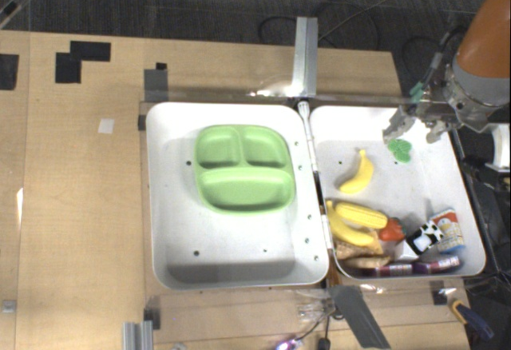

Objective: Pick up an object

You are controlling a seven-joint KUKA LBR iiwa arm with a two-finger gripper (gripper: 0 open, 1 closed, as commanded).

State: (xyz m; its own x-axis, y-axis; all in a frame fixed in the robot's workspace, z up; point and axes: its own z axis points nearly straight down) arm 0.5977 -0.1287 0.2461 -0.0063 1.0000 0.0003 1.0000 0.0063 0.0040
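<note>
Over the right bin (471,204), the jaws (415,129) stand apart above a small green object (399,149), clamping nothing

No text could be read; the small carton (444,232) in the right bin (447,180) bore print too blurred.

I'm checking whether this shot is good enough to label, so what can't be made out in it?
- Claw: in the camera view its fingers blur together, so open or shut is unclear.
- Small green object under the claw: too small to identify.
- Pile in the right bin's near corner: beyond the bananas, items overlap and look too small to name.
- Arm: cut off by the right edge.
</note>
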